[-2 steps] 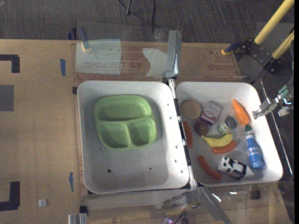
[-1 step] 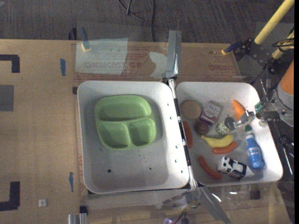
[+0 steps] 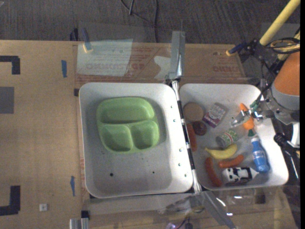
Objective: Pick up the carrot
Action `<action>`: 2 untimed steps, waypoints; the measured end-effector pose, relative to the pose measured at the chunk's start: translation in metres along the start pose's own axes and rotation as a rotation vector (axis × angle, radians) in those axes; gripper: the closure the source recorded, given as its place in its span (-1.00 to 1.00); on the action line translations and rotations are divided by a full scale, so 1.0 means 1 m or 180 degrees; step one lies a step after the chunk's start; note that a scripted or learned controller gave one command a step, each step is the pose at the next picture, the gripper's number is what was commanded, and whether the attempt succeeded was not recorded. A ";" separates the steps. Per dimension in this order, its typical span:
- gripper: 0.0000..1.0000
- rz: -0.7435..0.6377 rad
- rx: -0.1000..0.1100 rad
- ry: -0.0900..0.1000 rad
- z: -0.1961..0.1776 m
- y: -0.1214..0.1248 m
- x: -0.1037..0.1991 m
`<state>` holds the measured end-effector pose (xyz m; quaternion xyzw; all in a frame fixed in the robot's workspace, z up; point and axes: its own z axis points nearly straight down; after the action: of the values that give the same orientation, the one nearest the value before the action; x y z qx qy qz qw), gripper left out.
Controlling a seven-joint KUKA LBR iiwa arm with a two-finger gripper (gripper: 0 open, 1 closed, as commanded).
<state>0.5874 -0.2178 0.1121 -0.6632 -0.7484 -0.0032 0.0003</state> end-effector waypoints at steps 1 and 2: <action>-1.00 -0.0035 -0.0005 0.0025 0.026 0.036 0.002; 1.00 -0.0039 -0.0014 -0.0010 0.014 0.037 -0.001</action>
<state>0.6240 -0.2139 0.0979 -0.6587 -0.7524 -0.0038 -0.0024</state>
